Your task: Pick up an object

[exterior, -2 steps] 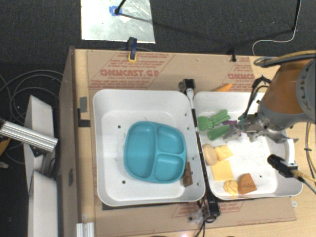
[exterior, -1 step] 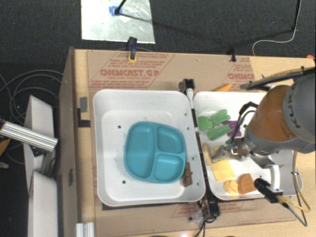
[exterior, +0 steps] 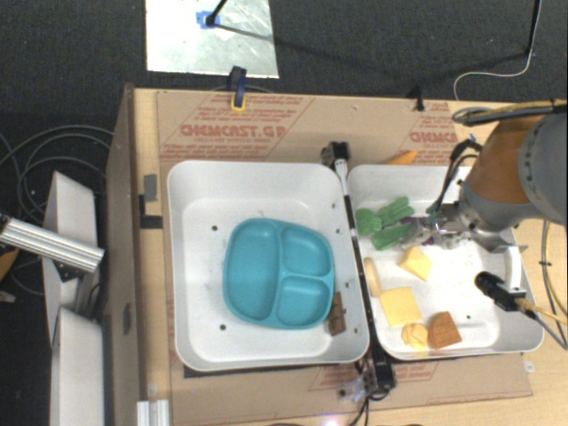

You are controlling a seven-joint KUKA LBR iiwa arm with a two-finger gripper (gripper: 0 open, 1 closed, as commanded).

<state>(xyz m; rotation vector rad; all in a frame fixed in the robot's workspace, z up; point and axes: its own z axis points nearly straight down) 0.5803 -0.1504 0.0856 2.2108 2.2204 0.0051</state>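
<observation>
A: Nearest us in the right bin (exterior: 510, 331)?
B: A brown chunk (exterior: 444, 330), a roll (exterior: 414, 334), a yellow slice (exterior: 400, 306).
A: And farther in?
B: The gripper (exterior: 432, 229) sits low by the green toy (exterior: 387, 221). Whether it's pinching, I can't tell. Nothing looks lifted yet; the whole pick remains.

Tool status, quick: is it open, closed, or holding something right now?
Tool: cannot be told. It sits low in the right bin, beside the green toy and above the yellow wedge.
</observation>
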